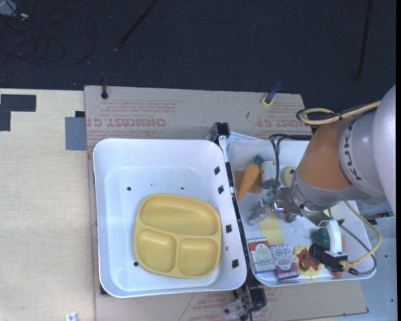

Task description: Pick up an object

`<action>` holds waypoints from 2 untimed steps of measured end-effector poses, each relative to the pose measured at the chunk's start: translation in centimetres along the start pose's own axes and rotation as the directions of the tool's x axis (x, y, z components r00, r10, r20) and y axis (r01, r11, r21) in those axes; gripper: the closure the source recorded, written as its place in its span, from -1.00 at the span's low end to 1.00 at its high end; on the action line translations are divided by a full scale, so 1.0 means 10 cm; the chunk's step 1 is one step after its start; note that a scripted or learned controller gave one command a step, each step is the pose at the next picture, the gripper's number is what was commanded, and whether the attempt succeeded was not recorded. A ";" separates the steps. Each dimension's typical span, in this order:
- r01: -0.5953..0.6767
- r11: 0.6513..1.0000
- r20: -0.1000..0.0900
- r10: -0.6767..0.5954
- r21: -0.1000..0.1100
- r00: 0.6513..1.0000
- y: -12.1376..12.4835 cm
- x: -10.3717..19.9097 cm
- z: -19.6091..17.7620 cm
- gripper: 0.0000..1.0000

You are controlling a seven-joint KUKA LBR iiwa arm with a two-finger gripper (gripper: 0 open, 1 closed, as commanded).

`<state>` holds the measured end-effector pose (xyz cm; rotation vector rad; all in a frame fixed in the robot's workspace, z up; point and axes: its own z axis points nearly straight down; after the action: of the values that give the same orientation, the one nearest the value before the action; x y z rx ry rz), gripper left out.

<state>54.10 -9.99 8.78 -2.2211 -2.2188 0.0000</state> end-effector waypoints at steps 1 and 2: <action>-0.002 1.000 -0.001 0.002 0.001 1.000 -0.45 0.19 0.00 -1.00; -0.005 1.000 -0.004 0.005 0.002 1.000 -0.45 0.19 -0.10 1.00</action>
<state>49.65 -8.07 9.81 -2.2240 -2.2104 -0.0026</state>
